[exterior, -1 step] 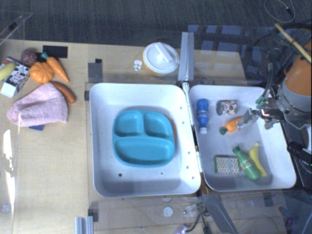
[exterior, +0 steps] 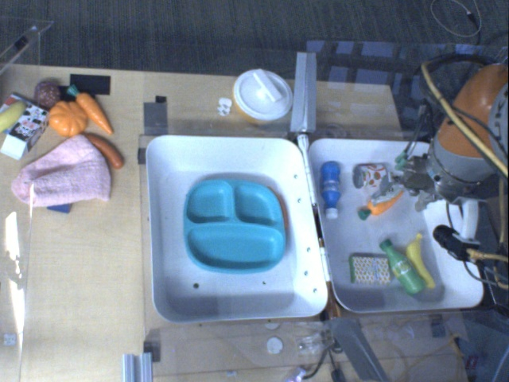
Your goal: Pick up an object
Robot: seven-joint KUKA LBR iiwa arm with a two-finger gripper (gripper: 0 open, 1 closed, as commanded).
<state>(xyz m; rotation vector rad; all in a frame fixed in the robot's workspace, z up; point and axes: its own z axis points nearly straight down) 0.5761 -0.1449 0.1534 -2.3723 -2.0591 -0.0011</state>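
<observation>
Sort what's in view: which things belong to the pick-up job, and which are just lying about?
In play, right bin: gripper over the toy carrot, blue bottle, green bottle, banana, sponge.

Lying about: blue divided plate in the left bin, pink cloth, pumpkin, white lid.

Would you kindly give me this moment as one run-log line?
pincer low in right bin | at orange carrot | grasp unconfirmed | blue bottle, green bottle, banana untouched
</observation>
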